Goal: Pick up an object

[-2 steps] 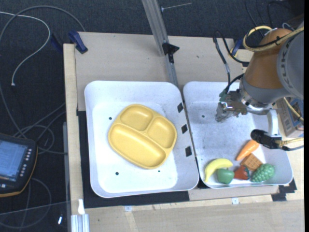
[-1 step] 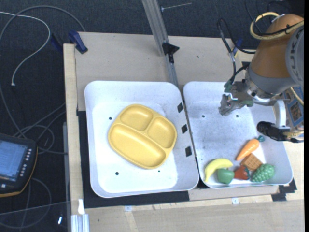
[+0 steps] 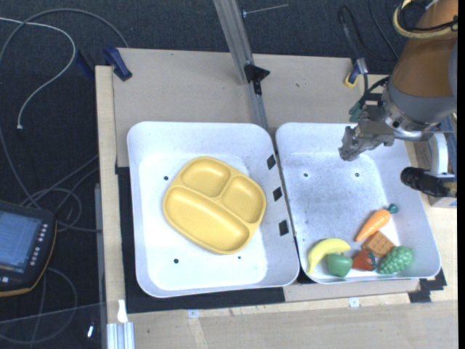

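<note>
In the camera view the gripper (image 3: 349, 150) hangs over the far part of the right bin (image 3: 327, 195), above bare white floor and just inside the far rim. It is seen from above and at a slant, so whether it is spread or closed cannot be made out, and nothing can be seen held in it. The arm (image 3: 425, 71) rises behind it, to its right.

All the small things lie well apart from the gripper, in the bin's near right corner. The carrot (image 3: 373, 224) is the closest to it, nearer the camera and slightly right, lying tilted with its green tip pointing right. Just beyond the carrot, further from the gripper, is a brown waffle (image 3: 379, 243). The grapes (image 3: 394, 259) touch the waffle on its near right side. A red piece (image 3: 362, 260) lies beside the waffle on its left; what it is cannot be told. The apple (image 3: 338, 265) is almost straight toward the camera from the gripper, against the near rim. The banana (image 3: 325, 251) curves around the apple's left side, touching it.

Far to the gripper's left, in the left bin (image 3: 145, 166), a yellow plate (image 3: 214, 204) with three compartments lies flat.
</note>
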`<state>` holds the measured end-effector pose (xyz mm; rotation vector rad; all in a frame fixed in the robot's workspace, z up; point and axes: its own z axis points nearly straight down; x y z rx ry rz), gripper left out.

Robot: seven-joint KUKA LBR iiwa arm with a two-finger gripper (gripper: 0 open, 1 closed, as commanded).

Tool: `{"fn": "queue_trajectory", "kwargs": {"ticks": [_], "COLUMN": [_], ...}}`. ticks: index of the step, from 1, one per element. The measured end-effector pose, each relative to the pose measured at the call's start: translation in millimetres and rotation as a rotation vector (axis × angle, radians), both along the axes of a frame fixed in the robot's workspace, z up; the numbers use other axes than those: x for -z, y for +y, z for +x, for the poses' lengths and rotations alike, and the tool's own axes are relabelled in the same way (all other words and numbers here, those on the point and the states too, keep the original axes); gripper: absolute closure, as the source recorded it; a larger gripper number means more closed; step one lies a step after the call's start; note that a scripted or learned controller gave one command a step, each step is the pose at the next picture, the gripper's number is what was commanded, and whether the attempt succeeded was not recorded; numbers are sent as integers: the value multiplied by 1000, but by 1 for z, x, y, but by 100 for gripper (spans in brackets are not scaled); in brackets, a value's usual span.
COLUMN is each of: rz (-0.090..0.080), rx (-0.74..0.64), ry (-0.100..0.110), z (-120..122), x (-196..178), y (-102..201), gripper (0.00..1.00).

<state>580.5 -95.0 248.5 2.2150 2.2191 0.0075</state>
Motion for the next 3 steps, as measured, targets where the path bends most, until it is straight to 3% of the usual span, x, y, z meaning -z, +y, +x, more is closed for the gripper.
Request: {"fn": "queue_trajectory", "kwargs": {"ticks": [2,3], "rz": [3,4], "rx": [-5,-5], "ry": [5,12], "z": [23,21], "x": [5,19], "y": [117,174], "gripper": [100,100]}}
